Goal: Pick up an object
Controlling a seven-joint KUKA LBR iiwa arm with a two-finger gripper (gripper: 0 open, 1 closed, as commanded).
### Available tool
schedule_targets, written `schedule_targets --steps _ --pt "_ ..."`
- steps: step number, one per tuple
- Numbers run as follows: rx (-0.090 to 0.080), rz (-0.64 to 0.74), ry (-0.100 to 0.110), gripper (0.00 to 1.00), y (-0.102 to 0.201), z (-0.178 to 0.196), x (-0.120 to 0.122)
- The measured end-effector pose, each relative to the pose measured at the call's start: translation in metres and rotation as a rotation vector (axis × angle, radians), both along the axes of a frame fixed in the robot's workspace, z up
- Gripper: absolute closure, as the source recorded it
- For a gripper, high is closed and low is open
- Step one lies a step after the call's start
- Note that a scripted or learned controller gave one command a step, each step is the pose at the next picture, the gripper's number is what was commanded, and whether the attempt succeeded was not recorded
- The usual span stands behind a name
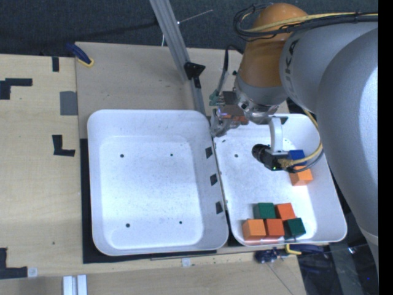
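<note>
The jaws (221, 123) show too little to tell open or shut; poised at the right bin (245, 165) wall, they risk striking it, with the blocks (273, 220) well away.

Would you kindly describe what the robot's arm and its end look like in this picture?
The arm is bulky, rounded and light grey, with a glossy orange band above the wrist. Thin dark and yellow cables loop over the orange part. A small metallic gripper sits below, beside a black cylindrical unit.
</note>
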State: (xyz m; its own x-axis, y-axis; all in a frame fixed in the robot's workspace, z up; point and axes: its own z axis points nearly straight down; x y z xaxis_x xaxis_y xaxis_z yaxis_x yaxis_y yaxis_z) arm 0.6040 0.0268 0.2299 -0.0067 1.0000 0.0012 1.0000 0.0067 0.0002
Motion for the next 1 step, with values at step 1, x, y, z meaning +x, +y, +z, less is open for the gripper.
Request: schedule_targets --steps 1 --pt "0.0 0.0 0.001 1.0 0.0561 -0.0086 0.0207"
